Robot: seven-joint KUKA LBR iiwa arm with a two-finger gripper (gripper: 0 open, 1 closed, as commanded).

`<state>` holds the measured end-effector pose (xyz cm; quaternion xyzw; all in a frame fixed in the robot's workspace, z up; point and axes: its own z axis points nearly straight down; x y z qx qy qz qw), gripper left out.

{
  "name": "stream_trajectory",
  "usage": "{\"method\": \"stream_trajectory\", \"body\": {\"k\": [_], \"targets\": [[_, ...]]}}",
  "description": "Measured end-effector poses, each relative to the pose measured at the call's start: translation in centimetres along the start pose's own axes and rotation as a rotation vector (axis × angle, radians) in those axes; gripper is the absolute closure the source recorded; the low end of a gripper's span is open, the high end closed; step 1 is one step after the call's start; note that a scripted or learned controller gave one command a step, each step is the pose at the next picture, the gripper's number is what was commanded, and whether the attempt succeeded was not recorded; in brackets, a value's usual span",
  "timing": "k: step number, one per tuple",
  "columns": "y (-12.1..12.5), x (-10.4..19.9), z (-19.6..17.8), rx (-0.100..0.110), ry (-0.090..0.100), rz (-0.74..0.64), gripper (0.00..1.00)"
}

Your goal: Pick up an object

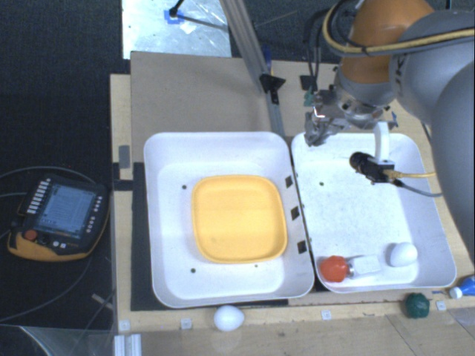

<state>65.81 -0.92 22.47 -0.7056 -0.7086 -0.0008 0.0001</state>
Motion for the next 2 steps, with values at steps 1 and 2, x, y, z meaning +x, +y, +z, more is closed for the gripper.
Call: {"method": "stream_trajectory", "body": {"k": [1,2], "targets": [[-1.3,5.5,0.6,0.001,0.0,0.0,1.0],[-1.8,9.9,0.8,0.0,0.0,0.0,1.0]]}}
